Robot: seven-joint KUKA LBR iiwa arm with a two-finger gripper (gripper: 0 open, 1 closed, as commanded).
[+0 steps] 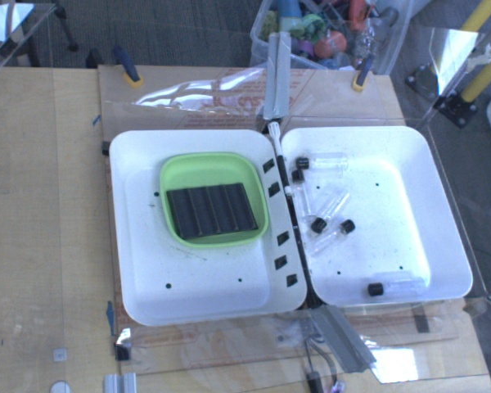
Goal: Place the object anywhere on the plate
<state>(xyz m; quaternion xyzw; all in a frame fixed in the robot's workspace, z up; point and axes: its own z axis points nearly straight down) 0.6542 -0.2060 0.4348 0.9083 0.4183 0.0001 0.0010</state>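
Observation:
A green square plate (215,167) with rounded corners sits in the left white bin (139,244). A dark grey ribbed slab (211,210) lies flat on the plate and covers most of its floor. Several small clear vials with black caps lie in the right white bin (417,211): one near the back left (323,163), a pair close to the divider (331,207), and one by the front edge (397,286).
A dark divider strip with black tabs (280,219) runs between the two bins. A clear tub of colourful toys (331,15) stands behind the bins. Clear plastic sheet (204,97) lies on the bench behind the left bin. Bare wooden bench extends to the left.

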